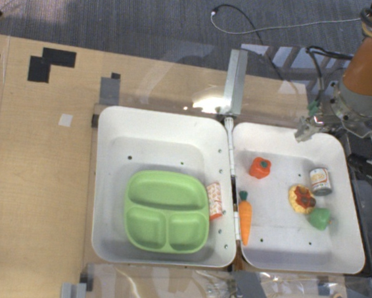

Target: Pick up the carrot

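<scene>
Counting from the left: two shallow white bins sit side by side, the left bin (pixel 109 190) and the right bin (pixel 344 214), both smooth moulded plastic with rounded corners. One carrot (pixel 244 218) lies in the right bin, tight along its left wall near the divider between the bins, a tapered orange cone with a small green top pointing up the view. Four other things share that bin: one orange-red pepper-like toy (pixel 260 167) with a green stem, one small tin can (pixel 320 181) lying tilted with a printed label (the writing is too small to read), one round yellow piece with red on top (pixel 302 198), and one glossy green lump (pixel 319 218) touching it at its lower right. The left bin holds one light green tray (pixel 166 210), matte plastic with three compartments, and one small cylindrical packet (pixel 214 199) with a red-and-white pattern, leaning at the tray's right edge; its print cannot be read either.

The gripper (pixel 305 132) hangs at the top edge of the right bin, well apart from the carrot, below the grey arm's orange band (pixel 370 65). Its fingers grasp nothing, though how far apart they stand I cannot tell.
</scene>
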Available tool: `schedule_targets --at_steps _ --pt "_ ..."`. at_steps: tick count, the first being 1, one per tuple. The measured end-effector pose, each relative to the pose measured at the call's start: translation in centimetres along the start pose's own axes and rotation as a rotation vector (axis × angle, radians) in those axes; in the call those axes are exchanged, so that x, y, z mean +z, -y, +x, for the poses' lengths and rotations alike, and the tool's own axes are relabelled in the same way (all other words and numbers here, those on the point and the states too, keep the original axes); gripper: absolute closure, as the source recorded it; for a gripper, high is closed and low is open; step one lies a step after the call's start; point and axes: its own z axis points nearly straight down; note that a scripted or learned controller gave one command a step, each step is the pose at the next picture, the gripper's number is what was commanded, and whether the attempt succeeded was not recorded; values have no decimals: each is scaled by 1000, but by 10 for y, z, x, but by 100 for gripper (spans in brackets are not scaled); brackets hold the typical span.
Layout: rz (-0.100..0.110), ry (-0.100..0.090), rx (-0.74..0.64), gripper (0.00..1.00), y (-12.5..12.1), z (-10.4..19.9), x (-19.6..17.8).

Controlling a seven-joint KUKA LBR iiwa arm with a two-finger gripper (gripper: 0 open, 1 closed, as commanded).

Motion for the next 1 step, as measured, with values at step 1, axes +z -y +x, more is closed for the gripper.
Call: schedule_targets --at_steps 1 --pt "5 -2 62 100 -2 15 62"
